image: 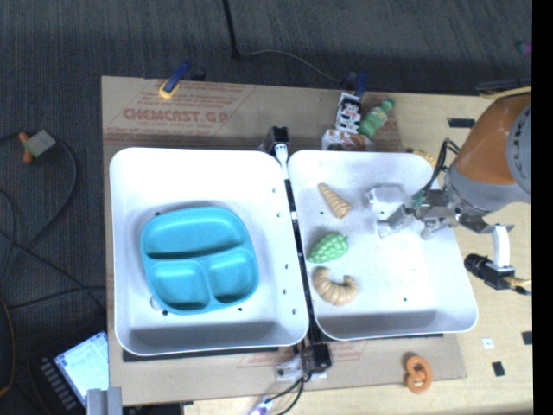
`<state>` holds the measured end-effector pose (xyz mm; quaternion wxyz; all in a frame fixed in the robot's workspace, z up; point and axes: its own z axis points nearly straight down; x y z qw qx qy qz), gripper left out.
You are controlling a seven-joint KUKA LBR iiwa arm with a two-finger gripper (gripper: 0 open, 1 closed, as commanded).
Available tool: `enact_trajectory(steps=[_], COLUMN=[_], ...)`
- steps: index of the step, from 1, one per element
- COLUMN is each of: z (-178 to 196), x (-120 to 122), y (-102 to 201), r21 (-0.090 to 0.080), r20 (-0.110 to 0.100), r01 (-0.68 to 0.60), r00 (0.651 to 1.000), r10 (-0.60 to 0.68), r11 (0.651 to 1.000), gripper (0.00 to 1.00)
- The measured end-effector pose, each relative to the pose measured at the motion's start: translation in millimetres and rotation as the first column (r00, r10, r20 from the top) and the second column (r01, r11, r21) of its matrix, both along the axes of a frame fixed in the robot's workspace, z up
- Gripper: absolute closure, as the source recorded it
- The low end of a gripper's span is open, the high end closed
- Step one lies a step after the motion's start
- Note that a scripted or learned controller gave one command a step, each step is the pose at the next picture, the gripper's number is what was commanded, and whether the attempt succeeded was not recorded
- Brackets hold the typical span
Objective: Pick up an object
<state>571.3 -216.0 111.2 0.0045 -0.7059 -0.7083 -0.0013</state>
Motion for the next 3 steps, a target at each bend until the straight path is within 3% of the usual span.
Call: enact_trajectory(steps=[1, 2, 3], z=[25.8, 21.8, -22.9], x=[-59.9, -39.6, -75.0], y=[-6.0, 49.4, 56.6], r21=[-0.004, -0.008, -0.012], r20=[0.001, 0.003, 0.014], r01=[0.002, 0.002, 0.004], r00=[1.000, 1.000, 1.000], r10=[-0.002, -0.002, -0.004], r11=[1.000, 1.000, 1.000], gripper=[0.00, 0.00, 0.00])
